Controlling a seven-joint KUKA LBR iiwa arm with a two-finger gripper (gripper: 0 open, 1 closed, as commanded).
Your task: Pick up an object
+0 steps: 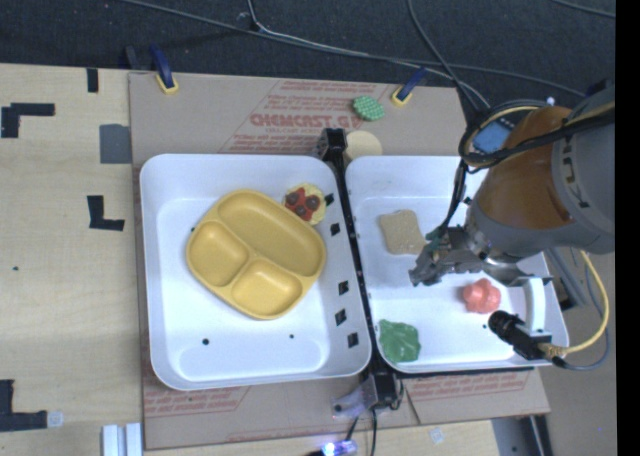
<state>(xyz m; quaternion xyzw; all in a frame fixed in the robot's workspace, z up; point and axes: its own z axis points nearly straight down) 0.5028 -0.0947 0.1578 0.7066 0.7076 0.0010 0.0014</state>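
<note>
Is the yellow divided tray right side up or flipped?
Right side up: the yellow tray in the left bin shows its three hollow compartments facing upward.

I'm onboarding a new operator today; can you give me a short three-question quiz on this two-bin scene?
1. True or false: the yellow divided plate lies in the left bin.
2. Which item lies nearest the gripper? A) green piece B) tan slice C) pink piece
3. Fill in: the small red-and-yellow item lies at the plate's ____ corner, by the divider.

Key: 1 true; 2 B; 3 upper right.
</note>
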